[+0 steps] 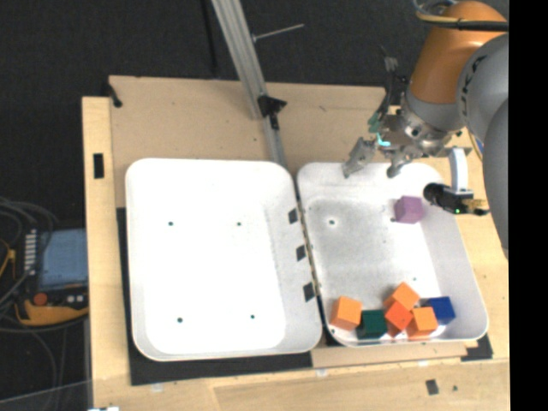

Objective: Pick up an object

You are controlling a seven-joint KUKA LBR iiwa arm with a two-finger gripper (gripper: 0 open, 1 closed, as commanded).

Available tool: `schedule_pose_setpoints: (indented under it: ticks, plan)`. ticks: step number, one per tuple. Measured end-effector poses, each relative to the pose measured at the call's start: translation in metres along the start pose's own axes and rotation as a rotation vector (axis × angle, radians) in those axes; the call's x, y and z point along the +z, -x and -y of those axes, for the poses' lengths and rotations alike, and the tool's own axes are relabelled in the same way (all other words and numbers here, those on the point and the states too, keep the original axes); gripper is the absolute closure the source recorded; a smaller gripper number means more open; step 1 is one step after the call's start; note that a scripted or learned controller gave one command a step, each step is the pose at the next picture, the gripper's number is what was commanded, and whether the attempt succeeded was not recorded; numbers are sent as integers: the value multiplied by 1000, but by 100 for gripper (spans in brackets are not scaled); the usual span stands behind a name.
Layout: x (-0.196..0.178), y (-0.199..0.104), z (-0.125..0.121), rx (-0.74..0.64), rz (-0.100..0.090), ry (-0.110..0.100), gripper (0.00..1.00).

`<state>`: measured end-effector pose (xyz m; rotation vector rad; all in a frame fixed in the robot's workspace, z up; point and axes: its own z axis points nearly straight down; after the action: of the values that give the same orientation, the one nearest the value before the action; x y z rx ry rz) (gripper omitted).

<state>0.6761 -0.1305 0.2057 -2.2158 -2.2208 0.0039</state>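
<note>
Reading this as the approach step, nothing picked yet. Grey KUKA arm w/ orange band [454, 50] sits upper right; right shallow white plastic bin [360, 255] is below it. I'd drop onto the small purple block [409, 210], just below-right of the tool; next move needs lowering & centring. Two-finger gripper [373, 162] has fingers spread wide, holding nothing, over the bin's top rim.

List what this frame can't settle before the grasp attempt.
- Cluster of blocks in the right bin, camera view: they overlap, so the exact count is hidden.
- Green block: partly covered by orange neighbours.
- Arm: cut off by the right edge.
- Purple block: too blurred to tell its shape.
</note>
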Motion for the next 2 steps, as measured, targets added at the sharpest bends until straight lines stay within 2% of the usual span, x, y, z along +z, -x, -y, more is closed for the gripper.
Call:
schedule_pose_setpoints:
  ticks: [1,2]
  plan:
    - [-4,1,-1,-2,4,4,0]
    - [52,12,3,4,4,0,0]
